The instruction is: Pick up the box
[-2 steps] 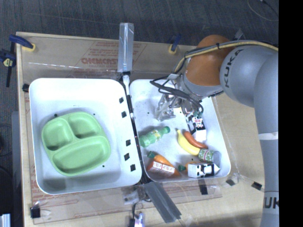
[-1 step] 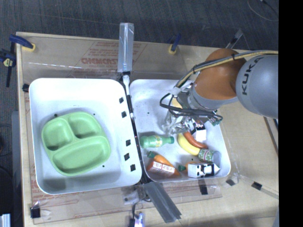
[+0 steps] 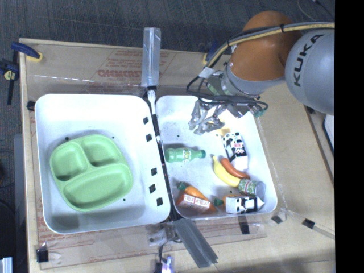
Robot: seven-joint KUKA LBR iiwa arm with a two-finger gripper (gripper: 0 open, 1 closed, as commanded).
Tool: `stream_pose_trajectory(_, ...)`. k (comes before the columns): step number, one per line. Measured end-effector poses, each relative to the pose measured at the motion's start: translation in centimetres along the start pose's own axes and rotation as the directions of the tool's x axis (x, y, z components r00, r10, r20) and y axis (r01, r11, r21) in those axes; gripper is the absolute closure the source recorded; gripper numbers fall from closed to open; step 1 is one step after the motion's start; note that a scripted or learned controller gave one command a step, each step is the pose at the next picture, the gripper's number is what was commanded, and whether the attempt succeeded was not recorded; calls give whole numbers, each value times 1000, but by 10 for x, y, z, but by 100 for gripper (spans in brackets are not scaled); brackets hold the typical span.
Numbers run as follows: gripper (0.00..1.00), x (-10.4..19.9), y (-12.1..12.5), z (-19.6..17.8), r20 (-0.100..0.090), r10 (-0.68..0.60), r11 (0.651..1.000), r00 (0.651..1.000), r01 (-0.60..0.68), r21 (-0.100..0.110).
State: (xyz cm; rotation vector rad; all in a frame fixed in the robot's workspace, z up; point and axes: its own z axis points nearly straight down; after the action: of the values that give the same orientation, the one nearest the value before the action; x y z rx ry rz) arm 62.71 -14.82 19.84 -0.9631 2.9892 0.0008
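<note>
1. Nearest the camera, at about 5 o'clock in the right bin [image 3: 267, 152], a cow-patterned box [image 3: 243, 204] is seen lying on its side, touching a small can [image 3: 251, 187]; beside it at 6 o'clock lies an orange packet [image 3: 195, 201].
2. Toward the bin's centre, a banana [image 3: 225, 174], a red-orange pepper [image 3: 232, 168] and a green bottle [image 3: 184, 154] are seen; a second cow-patterned box [image 3: 234, 147] stands at 3 o'clock.
3. In the left bin [image 3: 42, 124], a green divided tray [image 3: 91, 171] is held.
4. At 12 o'clock of the right bin, the gripper [image 3: 206, 118] hangs low above the floor; whether its claw is apart or together cannot be told.
5. The approach step is judged to be in hand: no box is seen held. A shift toward 4 o'clock, over the nearer upright box, is called for next.
6. "KUKA" can be read on the grey arm [image 3: 310, 61]; red print on the bench [image 3: 119, 67] cannot be made out.
</note>
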Motion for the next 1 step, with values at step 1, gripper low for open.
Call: stream_pose_trajectory(1, 100, 0, -54, 88, 2, 131, 991, 991, -131, 2)
